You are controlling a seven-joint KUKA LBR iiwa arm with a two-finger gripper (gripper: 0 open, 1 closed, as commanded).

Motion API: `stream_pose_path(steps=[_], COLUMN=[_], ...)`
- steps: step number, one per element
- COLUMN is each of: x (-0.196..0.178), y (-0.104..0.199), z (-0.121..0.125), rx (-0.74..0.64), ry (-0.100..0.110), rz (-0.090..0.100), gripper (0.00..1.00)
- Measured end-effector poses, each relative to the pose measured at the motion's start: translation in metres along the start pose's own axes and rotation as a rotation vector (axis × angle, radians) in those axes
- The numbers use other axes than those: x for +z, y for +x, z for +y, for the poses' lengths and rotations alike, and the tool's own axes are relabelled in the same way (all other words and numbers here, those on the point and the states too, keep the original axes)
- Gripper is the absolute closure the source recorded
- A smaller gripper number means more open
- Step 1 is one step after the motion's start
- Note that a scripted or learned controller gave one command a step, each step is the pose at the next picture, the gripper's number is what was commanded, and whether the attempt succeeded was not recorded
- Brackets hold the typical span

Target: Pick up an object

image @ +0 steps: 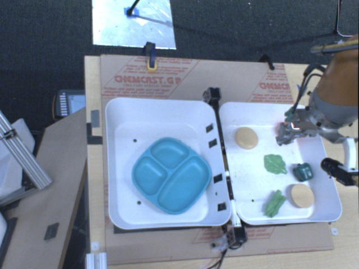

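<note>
Gripper [289, 130] is hovering at about 2 o'clock over the right bin [335, 209], can't tell its state honestly. Round tan piece [245, 138] is sitting at 10 o'clock inside that bin.

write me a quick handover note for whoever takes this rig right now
Gripper: over the right bin's far right part, nothing seen in it; fingers too blurred to judge.
Right bin: two tan discs, two green pieces, a teal piece.
Left bin: blue tray.
Done: nothing lifted.
Left: pick up an object.
</note>
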State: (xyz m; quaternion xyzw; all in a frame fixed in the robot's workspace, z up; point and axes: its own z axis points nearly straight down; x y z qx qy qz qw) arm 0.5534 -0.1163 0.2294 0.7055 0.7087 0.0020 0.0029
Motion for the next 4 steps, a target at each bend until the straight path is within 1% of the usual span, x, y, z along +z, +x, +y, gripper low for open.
stream_pose_path(steps=[1,2,3,4], x=[-0.007,-0.003,0.008,0.013], y=[0.047,0.094,0.149,0.207], z=[-0.006,0.0,-0.003,-0.016], rx=[-0.004,-0.005,-0.006,-0.006], ry=[0.004,0.004,0.006,0.006], rz=[0.003,0.003,0.003,0.004], gripper=[1.0,1.0,1.0,1.0])
